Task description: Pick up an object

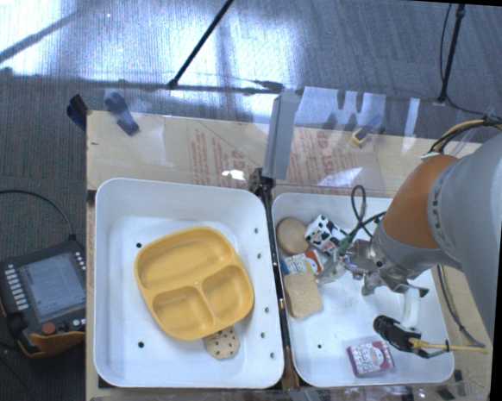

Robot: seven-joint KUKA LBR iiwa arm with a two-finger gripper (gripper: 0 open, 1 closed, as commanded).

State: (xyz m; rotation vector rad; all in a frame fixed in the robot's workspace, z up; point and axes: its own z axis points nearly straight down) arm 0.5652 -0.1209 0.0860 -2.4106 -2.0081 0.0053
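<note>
Gripper (339, 265): mine, one, low in the right bin (435, 339), toward its far left part. I judge it is placed there because most of the objects crowd together at that spot. Spread or pressed together: I cannot tell, as its tip is lost in the clutter. Nothing visibly held.

Right bin, contents:
- small carton (300, 264), just left of my tool. This is the likeliest pick, I judge, being closest.
- cow-patterned item (325, 231), just beyond on the far side.
- round tan piece (291, 235), by the left wall.
- tan slab (302, 295), nearer, against the carton or nearly so.
- pink box (370, 358), at the near edge, well apart from the rest and so likely the cleanest to take.

Left bin (115, 228), contents:
- yellow divided plate (194, 282), in the middle.
- cookie (221, 343), partly tucked under the plate's near rim.

Both are well apart from my tool.
</note>
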